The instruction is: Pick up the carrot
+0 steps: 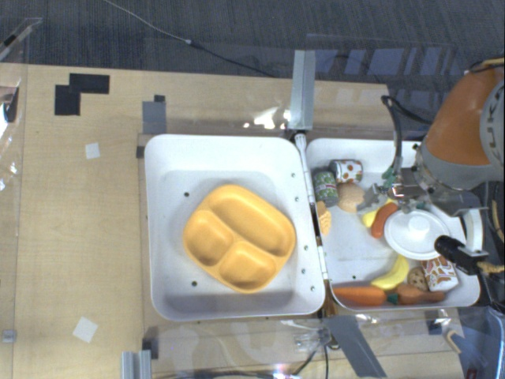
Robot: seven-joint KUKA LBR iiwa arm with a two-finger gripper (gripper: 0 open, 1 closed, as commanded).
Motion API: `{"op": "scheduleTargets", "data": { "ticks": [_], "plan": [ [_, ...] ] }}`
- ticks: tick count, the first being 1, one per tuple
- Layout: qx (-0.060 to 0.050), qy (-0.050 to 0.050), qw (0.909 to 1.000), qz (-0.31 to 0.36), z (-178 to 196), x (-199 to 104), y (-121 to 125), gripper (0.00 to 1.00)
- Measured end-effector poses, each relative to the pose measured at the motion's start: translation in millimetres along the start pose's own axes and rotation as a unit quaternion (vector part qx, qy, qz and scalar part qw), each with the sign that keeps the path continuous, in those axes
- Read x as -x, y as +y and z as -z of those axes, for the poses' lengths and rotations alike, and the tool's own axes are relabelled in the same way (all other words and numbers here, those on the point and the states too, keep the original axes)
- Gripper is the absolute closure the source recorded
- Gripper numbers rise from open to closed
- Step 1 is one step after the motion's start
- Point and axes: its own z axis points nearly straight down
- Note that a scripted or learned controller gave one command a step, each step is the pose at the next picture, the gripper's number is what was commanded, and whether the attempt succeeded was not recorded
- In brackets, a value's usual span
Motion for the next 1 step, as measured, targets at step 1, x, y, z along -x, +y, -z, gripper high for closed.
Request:
{"op": "scheduleTargets", "data": {
  "ticks": [1],
  "plan": [
    [0.003,-0.003,0.9985,-0.054,-88.7,1.7,50.4,0.0]
  ]
}}
